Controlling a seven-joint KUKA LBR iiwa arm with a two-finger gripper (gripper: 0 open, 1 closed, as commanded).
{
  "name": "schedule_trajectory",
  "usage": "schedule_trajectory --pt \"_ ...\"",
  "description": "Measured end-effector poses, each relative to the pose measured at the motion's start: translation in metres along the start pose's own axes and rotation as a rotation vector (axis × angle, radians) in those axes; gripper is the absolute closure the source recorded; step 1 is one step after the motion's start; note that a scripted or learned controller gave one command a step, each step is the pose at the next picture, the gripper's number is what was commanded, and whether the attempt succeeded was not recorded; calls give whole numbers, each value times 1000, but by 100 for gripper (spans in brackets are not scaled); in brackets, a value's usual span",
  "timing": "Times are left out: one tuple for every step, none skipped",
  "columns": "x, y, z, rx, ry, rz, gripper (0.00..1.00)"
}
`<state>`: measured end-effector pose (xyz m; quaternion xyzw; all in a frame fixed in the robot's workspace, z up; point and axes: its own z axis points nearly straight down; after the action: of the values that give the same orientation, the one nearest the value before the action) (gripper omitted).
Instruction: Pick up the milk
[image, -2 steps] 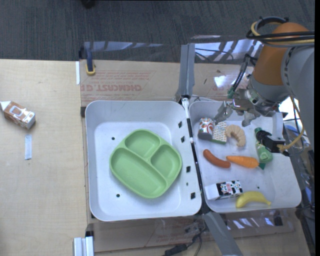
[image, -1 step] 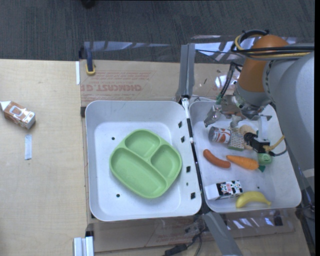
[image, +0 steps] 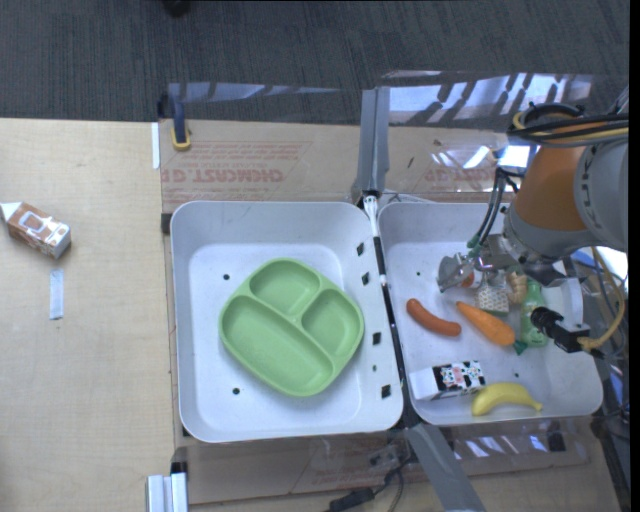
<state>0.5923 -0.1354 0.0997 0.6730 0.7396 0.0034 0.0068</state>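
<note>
The milk carton lies untouched at the right bin's six o'clock, just beside the banana; the tool hovers toward twelve, grip state unclear; pickup remains.

Single fixed camera above bench, looking down at slant (probably from front), both bins framed.

Milk carton below pincer: shiny printed card. Banana beside carton: smooth plastic. Green plate far left of pincer: smooth plastic, dull. Bins: white plastic, slightly shiny. Bench: bare wood.
</note>
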Motion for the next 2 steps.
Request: schedule_trajectory --pt "-3 0 -10 -3 -5 1 100" --pt "-3 0 -10 -3 -5 1 0"
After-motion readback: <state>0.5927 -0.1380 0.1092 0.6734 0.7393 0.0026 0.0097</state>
